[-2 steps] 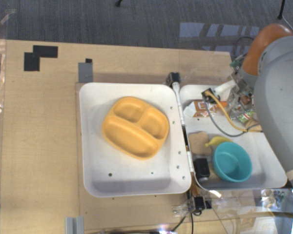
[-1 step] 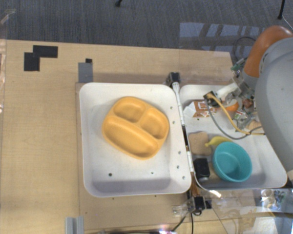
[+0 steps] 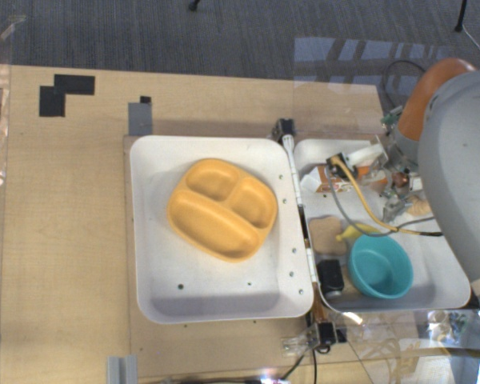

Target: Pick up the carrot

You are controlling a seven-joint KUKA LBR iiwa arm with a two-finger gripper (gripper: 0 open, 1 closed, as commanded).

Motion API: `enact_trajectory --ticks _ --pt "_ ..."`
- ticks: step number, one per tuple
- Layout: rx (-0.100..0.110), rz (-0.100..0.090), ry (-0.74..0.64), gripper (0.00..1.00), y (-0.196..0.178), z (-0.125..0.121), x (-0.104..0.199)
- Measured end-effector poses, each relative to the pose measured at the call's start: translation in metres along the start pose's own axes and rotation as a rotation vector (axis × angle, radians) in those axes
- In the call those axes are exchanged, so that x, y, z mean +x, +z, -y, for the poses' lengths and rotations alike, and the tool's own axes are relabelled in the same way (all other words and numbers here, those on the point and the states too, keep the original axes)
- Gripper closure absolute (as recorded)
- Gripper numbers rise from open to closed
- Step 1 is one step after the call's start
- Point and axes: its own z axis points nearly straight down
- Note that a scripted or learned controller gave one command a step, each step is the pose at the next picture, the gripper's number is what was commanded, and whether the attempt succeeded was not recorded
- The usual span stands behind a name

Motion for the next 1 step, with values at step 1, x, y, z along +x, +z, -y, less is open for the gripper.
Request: enact_trajectory --ticks 1 --pt "-0.007 -0.007 -0.177 0.0 -0.0625 -0.0416 -0.0464"
